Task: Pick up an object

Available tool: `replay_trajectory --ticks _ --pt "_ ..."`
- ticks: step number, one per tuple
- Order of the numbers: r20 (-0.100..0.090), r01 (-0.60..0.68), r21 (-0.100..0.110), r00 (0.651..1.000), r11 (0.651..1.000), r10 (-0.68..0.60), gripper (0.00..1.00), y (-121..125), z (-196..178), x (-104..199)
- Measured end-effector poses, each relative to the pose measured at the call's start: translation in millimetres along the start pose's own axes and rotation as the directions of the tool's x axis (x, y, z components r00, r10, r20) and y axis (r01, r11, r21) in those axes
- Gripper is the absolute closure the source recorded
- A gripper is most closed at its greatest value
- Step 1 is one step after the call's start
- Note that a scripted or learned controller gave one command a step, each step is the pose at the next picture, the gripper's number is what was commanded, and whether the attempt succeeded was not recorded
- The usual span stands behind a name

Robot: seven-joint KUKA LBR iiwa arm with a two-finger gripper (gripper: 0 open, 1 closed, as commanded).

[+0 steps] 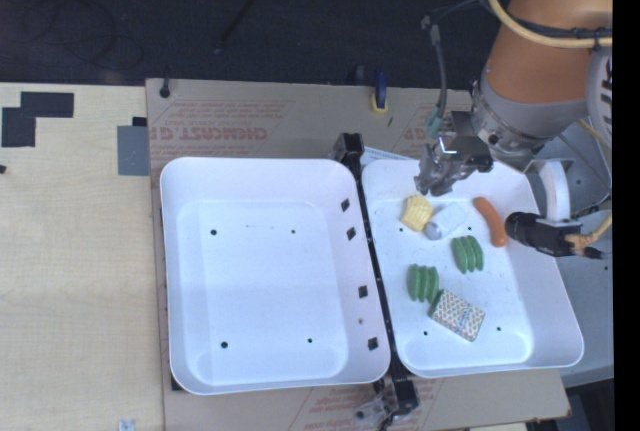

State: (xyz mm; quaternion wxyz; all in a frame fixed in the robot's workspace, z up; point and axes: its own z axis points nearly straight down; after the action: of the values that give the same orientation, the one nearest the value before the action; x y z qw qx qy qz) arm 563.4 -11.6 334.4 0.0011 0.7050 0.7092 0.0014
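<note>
— Where is your end effector (441, 175) right now?

— It hangs over the far part of the right bin (545, 344), just beyond the yellow block (417, 212) and close above it. My orange-banded wrist sits up and to the right of that block.

— Is it open? Does it have hold of anything?

— I cannot tell how far open it is; the dark tip is too small and murky to read. I see nothing between its tips, so I claim no hold on anything.

— What lies around the yellow block?

— A small grey piece (432, 231) sits just beside it, on the near side. To the right of the block, well apart, lies an orange sausage-shaped thing (489, 219). Nearer the camera from the block are two green ribbed pieces: one (467, 253) to the right, one (422, 282) almost straight below. Nearest of all is a patterned packet (458, 315), just beside the lower green piece.

— And the other bin?

— The left bin (190, 219) sits to the left of the block, touching the right bin along the middle of the counter (70, 269).
</note>
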Motion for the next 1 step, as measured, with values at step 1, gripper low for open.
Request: replay_trajectory --ticks 1 --pt "0.000 -0.008 0.014 1.000 1.000 0.008 1.00 -59.3 43.5 -12.5"
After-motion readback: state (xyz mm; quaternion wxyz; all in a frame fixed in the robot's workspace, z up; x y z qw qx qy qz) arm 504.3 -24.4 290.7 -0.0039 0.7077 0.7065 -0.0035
